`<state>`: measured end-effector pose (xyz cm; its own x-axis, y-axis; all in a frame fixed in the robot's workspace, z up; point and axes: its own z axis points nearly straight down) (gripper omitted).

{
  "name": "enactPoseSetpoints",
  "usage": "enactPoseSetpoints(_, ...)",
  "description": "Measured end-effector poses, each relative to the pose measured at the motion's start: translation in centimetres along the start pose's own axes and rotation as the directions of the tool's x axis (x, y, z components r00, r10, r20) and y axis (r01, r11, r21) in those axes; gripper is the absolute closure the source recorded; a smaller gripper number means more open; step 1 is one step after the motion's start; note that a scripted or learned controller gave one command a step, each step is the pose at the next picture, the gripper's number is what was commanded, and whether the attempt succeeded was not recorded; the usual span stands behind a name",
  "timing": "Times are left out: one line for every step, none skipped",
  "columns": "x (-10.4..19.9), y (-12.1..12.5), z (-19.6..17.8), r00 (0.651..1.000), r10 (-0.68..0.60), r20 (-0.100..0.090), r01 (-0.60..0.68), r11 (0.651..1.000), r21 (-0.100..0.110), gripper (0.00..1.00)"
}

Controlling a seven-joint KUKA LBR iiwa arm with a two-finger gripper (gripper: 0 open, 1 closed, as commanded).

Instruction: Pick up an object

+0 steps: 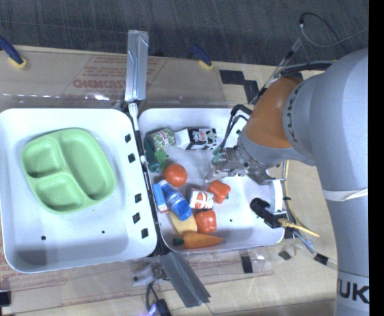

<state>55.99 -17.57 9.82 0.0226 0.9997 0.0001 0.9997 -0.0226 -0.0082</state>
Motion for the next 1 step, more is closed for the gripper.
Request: enactPoseSetpoints(0.01, 0.0, 0.0, 1.0, -0.001, 0.0, 0.001, 1.0, 0.0, 0.0)
